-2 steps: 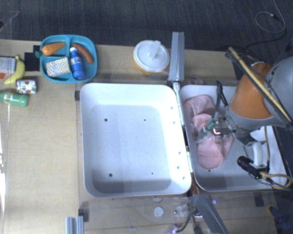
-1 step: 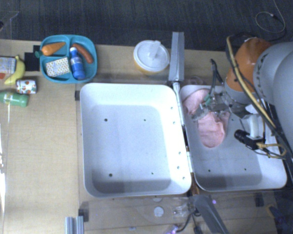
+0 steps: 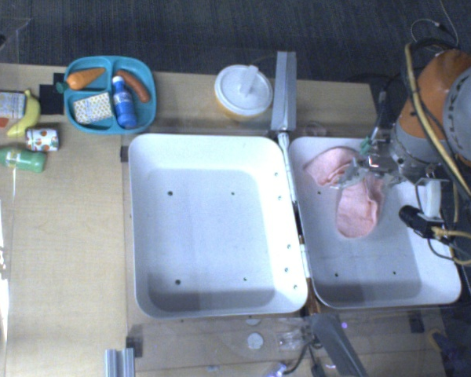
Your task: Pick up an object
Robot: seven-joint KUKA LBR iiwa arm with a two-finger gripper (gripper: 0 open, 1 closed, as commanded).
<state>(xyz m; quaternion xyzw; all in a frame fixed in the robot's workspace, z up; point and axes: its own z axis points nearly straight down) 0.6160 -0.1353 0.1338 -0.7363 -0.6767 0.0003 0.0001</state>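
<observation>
A pink cloth [image 3: 352, 199] lies crumpled in the back half of the right bin [image 3: 377, 285]. One lobe of it reaches toward the bin's back left corner and a longer lobe hangs toward the front. My gripper [image 3: 369, 168] sits low over the cloth's upper right part, at the end of the grey arm with the orange band [image 3: 439, 81] that comes in from the right. The gripper's body covers the spot where it meets the cloth.
The left bin [image 3: 212, 226] adjoins the right one. Behind the bins stand a white lidded cup [image 3: 243, 90] and a blue divided tray [image 3: 110, 94] of toy food. Small toys [image 3: 23, 136] lie at the far left. Cables [image 3: 436, 230] hang by the right bin's edge.
</observation>
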